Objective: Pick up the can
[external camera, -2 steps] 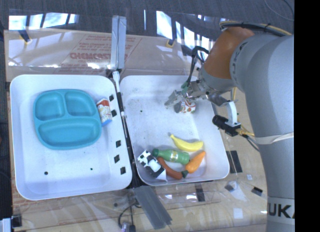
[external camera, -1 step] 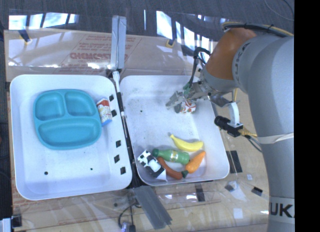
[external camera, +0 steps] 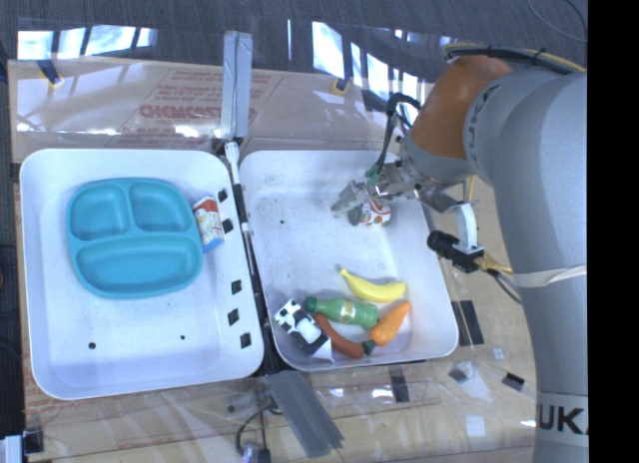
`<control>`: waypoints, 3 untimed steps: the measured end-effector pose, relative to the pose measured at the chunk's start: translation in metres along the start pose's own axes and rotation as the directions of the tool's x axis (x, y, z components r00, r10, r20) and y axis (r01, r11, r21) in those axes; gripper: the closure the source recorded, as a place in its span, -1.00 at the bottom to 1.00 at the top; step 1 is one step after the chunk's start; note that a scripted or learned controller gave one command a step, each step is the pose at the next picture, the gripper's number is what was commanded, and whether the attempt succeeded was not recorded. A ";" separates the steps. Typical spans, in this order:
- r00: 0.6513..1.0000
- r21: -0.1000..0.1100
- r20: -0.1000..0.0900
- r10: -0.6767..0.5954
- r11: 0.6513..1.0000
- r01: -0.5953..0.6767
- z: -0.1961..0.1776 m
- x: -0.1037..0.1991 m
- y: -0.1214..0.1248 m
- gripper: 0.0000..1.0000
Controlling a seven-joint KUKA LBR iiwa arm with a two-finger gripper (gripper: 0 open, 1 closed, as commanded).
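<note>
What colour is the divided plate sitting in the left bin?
Light blue all over: the three-compartment plastic plate shows best in the overhead camera view.

The two bins [external camera: 130, 371] look like smooth white plastic with a dull sheen. In the left one, the blue tray [external camera: 133, 236] is matt plastic, and just beside it the can [external camera: 208, 222] wears a printed paper-like label. The tabletop [external camera: 130, 102] lies under glossy clear sheeting. The arm [external camera: 529, 152] has satin grey casing with a glossy orange band.
</note>
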State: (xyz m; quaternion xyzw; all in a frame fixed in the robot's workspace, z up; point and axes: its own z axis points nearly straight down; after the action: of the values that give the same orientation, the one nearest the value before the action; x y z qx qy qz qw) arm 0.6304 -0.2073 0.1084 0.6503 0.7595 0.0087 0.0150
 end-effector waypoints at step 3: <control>1.000 0.002 0.002 -0.011 1.000 0.011 0.000 -0.001 -0.002 -1.00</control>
State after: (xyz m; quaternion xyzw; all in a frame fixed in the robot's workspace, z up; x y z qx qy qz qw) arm 0.6288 -0.2087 0.1084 0.6461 0.7630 0.0075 0.0151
